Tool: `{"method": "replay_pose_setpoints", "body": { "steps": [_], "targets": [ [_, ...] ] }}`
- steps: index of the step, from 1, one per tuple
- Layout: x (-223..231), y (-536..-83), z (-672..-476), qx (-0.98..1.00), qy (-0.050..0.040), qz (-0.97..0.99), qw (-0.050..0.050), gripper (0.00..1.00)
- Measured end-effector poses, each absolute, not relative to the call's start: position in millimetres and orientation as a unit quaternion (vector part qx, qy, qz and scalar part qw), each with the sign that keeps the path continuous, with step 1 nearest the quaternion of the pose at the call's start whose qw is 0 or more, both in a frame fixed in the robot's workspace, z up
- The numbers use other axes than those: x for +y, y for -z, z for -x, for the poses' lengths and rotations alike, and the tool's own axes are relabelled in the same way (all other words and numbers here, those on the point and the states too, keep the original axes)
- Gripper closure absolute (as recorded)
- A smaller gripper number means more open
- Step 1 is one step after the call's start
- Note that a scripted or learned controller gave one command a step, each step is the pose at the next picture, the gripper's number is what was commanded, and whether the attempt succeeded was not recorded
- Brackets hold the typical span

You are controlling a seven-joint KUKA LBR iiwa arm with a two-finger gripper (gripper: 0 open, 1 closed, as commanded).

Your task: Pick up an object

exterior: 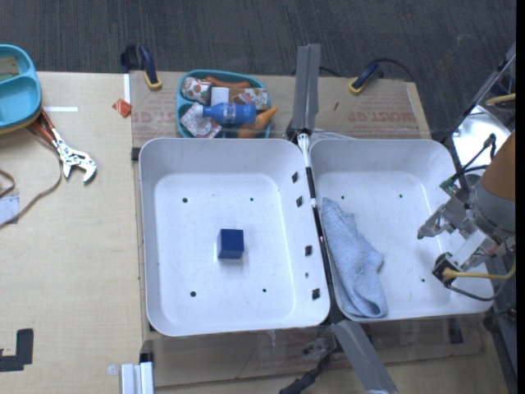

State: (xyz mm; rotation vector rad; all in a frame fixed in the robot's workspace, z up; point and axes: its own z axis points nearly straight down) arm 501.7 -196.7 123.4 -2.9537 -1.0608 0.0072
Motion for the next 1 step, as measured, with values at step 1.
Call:
{"method": "replay_pose_setpoints", "body": {
  "steps": [1],
  "targets": [
    [-219.4,-183.3,-509.5,-0.303,-0.0016,0.953,0.0,0.0]
  ]
}}
